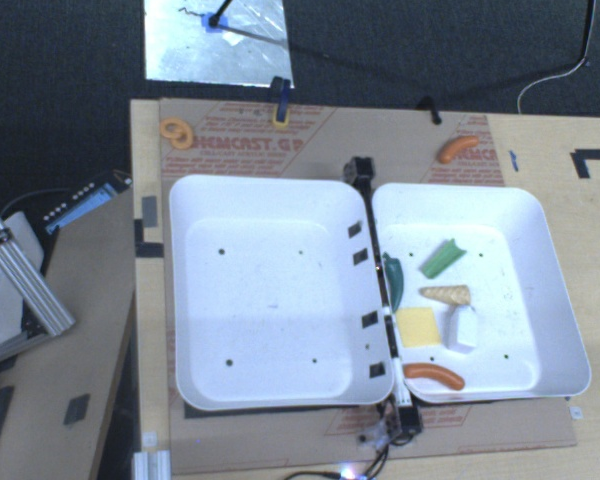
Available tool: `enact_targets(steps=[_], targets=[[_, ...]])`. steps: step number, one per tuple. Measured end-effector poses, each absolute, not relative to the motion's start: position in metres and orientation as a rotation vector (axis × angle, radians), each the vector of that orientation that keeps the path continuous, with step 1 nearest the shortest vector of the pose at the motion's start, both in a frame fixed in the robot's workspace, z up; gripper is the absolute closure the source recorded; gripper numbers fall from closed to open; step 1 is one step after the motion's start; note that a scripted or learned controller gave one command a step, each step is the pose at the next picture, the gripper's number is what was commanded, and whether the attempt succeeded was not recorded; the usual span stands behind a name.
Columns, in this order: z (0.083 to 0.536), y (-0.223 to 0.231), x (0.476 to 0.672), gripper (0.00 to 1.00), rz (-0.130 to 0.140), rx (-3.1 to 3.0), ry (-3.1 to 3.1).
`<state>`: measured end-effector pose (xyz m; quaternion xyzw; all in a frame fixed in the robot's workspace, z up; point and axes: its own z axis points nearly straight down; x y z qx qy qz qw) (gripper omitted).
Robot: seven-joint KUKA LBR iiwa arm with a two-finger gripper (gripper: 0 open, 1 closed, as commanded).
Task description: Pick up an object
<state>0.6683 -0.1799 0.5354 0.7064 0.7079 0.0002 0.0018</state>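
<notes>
The right bin (pixel 540 268) holds several small objects. A light green piece (pixel 442 259) lies near its middle, with a dark green pepper (pixel 392 277) against the left wall. Below them rest a tan cone (pixel 447 294), a yellow block (pixel 418 326) and a white block (pixel 462 328). An orange-red sausage (pixel 434 375) lies by the front wall.
The left bin (pixel 270 293) sits beside the right one on a cardboard sheet (pixel 310 138). On the sheet lie an orange ring (pixel 177 132), a yellow-and-blue clamp (pixel 279 103) and a second sausage (pixel 458 148). A silver panel (pixel 217 28) lies beyond.
</notes>
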Motion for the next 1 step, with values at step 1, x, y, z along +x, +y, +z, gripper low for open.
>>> enact_targets(steps=[1], targets=[[0.5356,-0.1727,0.6682,1.0,0.001,2.216,2.221]])
